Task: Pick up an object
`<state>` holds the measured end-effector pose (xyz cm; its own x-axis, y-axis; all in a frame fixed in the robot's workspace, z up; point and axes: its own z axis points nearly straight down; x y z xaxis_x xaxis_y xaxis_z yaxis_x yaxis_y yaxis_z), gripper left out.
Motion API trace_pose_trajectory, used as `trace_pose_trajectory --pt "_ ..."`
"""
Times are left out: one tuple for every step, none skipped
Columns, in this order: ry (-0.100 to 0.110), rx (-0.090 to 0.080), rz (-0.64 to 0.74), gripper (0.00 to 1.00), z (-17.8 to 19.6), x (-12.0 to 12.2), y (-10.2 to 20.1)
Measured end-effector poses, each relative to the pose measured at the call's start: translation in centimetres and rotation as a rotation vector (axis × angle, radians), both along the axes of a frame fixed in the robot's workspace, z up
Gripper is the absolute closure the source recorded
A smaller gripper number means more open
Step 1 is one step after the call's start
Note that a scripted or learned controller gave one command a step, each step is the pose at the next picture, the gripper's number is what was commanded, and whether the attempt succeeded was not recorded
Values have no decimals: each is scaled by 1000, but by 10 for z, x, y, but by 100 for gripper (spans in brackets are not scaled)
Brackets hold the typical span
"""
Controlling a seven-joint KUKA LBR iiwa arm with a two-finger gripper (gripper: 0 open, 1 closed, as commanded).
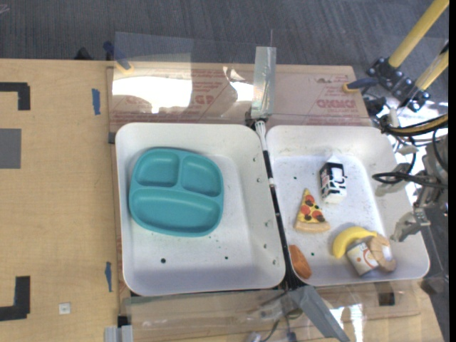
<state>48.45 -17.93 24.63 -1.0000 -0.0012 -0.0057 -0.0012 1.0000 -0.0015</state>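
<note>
Gripper [412, 223] sits at the right bin's [285, 191] right rim; cannot tell its state. Banana [349, 239] and small cup [365, 256] lie just left of it, pizza slice [311, 212] and black-and-white carton [333, 181] farther left.

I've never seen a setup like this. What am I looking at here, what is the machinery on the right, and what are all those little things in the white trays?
This is a single camera fixed above a workbench, looking down at a slant. Two shallow white bins sit side by side. The left bin holds a teal divided plate. The right bin holds toy food: a small black-and-white carton, a pizza slice, a yellow banana, a white cup-like item touching the banana, and a reddish-brown piece at the bin's near left edge. The machinery at the right is a robot arm; its gripper is at the right bin's right rim. Its job is picking up an object. Nothing is seen between its fingers.
</note>
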Motion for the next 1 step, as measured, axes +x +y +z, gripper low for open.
trace_pose_trajectory --pt "-22 -4 -111 0 -130 10 0"
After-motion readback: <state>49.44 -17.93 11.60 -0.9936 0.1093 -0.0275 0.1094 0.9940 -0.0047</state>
